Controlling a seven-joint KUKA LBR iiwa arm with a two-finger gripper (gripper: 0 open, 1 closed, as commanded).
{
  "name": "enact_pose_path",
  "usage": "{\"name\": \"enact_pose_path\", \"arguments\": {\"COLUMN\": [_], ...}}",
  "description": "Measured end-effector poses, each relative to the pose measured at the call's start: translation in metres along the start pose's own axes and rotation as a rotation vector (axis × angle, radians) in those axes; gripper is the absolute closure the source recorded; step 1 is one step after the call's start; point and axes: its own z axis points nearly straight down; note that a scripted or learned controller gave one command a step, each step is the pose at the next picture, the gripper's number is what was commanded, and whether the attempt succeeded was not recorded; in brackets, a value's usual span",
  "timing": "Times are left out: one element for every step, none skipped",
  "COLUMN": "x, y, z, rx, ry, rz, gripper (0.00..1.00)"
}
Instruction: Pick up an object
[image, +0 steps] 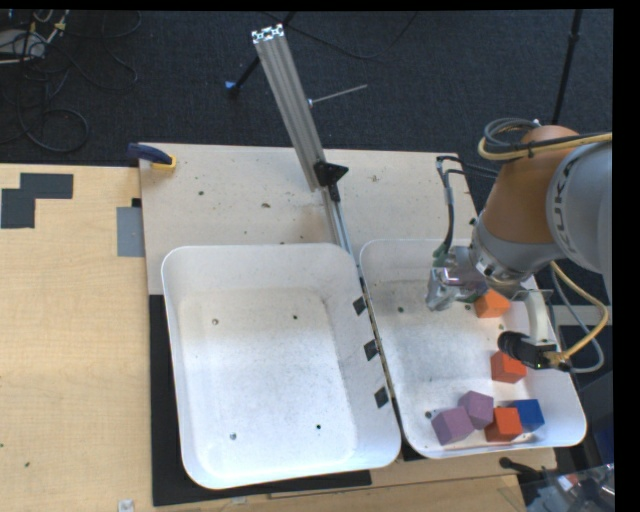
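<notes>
Near corner of right bin (570, 430): purple blocks (462, 417), orange cube (506, 422), blue cube (529, 412) clustered. Gripper (443, 289) far off, finger state unclear. Risk: tight cluster blocks clean grasp.

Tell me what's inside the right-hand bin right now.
The right bin holds two purple blocks, an orange block touching a blue block, another orange block, and one beside the gripper. The arm covers the bin's far right corner.
</notes>
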Motion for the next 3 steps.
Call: {"name": "enact_pose_path", "arguments": {"x": [-0.003, -0.003, 0.048], "y": [0.001, 0.001, 0.007], "z": [-0.064, -0.060, -0.051], "rx": [-0.002, 0.004, 0.006], "ry": [-0.001, 0.000, 0.002], "rz": [-0.009, -0.011, -0.013], "gripper": [1.00, 1.00, 1.00]}}
